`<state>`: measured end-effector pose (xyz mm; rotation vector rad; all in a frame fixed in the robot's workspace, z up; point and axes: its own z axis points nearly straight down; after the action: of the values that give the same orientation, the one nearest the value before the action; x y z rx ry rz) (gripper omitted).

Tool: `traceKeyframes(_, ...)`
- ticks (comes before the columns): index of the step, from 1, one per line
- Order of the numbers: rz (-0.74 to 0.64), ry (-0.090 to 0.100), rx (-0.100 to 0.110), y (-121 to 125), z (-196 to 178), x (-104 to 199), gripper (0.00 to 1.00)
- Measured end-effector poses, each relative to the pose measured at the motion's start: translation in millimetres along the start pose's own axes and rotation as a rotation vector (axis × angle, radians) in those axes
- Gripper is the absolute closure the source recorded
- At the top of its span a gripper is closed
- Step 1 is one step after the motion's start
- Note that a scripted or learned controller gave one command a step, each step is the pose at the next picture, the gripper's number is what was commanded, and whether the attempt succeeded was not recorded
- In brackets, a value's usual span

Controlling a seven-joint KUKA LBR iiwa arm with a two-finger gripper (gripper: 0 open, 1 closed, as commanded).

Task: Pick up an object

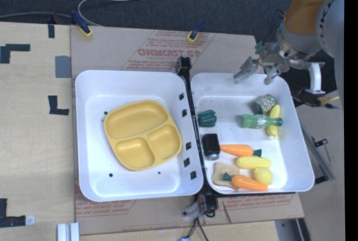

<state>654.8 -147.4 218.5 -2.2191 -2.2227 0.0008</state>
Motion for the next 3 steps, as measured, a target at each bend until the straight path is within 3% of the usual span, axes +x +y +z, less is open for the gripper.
traceKeyframes(1, 0.002, 0.0, 0.004, -47.6, 71.5, -19.8, 0.0)
traceKeyframes(2, 0.001, -0.001, -0.002, -60.0, 129.7, -38.9, 0.0)
traceKeyframes(3, 0.001, -0.002, -0.003, -59.7, 120.1, -39.1, 1.0)
